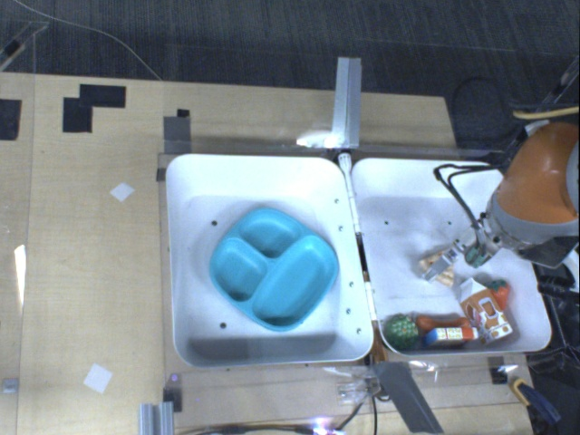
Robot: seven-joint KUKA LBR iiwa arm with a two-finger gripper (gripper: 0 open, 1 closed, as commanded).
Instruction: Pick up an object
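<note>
The blue plate (275, 268) fills the left bin (186, 243). In the right bin (399, 198), the gripper (471, 252) hangs by a small tan thing (438, 265). It looks light and hard, so pinch its middle. I cannot tell how the jaws stand.

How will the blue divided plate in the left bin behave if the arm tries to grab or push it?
The blue plate looks like rigid moulded plastic, so it probably stays stiff. It sits broad and low on the floor of the left bin, so it likely slides rather than tips or rolls. Its smooth, rounded rim may be slippery, and it looks wide for a two-finger pinch.
</note>
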